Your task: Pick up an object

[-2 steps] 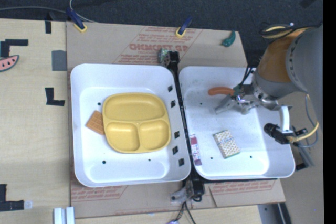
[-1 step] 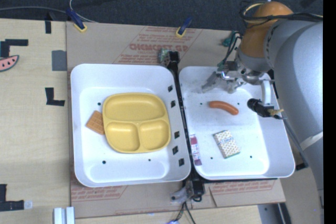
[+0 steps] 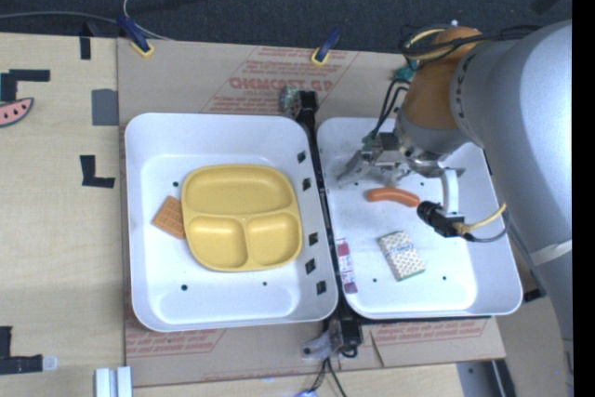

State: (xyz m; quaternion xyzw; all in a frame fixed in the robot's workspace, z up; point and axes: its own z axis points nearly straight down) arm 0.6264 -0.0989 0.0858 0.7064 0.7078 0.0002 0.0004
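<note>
Item 1, candidate object: orange sausage-shaped toy, lying flat in the right bin, toward its far edge and roughly midway across. It sits just beside and below the gripper, so it reads as the likely target.

Item 2: gripper, low over the far-left part of the right bin; its metal fingers stand apart, clamped on nothing, tips pointing toward the divider. Judged to be poised for a descent, not yet in contact with the toy.

Item 3: small patterned packet, flat near the right bin's centre, well apart from the gripper; a spare candidate.

Item 4: left bin, carrying a yellow divided tray at its centre, with a tan cracker-like piece tucked at the tray's left edge.
</note>
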